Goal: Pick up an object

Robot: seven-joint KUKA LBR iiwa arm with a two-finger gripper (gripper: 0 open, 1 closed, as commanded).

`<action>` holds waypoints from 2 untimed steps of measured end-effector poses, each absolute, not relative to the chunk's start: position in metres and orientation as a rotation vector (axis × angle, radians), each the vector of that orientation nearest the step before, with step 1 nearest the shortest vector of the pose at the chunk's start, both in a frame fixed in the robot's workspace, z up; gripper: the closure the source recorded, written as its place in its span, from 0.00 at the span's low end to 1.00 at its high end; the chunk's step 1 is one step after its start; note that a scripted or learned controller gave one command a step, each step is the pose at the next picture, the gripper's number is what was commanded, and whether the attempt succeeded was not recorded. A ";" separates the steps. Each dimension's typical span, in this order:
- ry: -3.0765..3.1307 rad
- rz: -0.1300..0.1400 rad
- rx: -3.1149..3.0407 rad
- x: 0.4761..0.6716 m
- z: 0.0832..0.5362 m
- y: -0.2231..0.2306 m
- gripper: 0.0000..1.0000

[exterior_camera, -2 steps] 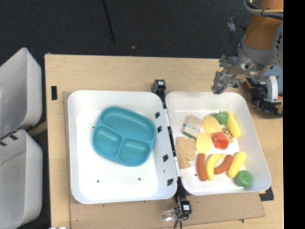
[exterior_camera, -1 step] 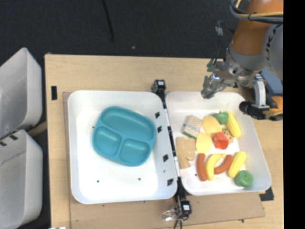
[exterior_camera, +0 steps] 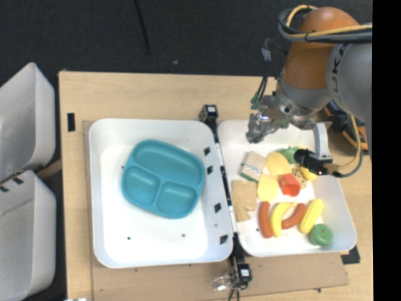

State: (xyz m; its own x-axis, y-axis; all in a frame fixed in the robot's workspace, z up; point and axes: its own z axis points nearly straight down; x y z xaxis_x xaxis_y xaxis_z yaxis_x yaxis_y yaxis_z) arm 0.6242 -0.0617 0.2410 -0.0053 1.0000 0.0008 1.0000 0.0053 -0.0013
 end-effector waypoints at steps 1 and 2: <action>-2.226 0.001 -2.215 0.600 0.232 -0.019 1.00; -2.230 -0.005 -2.214 0.589 0.249 0.029 1.00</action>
